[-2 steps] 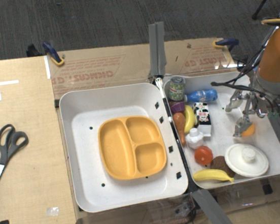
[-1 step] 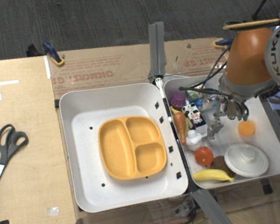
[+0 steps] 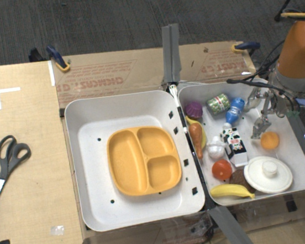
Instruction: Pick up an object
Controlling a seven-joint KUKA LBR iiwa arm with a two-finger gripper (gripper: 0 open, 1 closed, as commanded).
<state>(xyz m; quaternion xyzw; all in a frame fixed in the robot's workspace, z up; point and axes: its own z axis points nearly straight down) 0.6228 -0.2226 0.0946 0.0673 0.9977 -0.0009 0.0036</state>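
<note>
My gripper hangs over the right part of the right bin, fingers open with nothing between them. An orange ball lies just below its nearer finger. To the left are a blue toy, a green can and a purple item. Mid-bin sit a cow-patterned box, a white ball, a carrot and a red tomato. A white lidded dish and a banana lie at the front.
The left bin holds an orange divided plate. Scissors lie on the wooden bench at far left. A grey divider bar runs between the bins at the back. Cables cross the right side near the arm.
</note>
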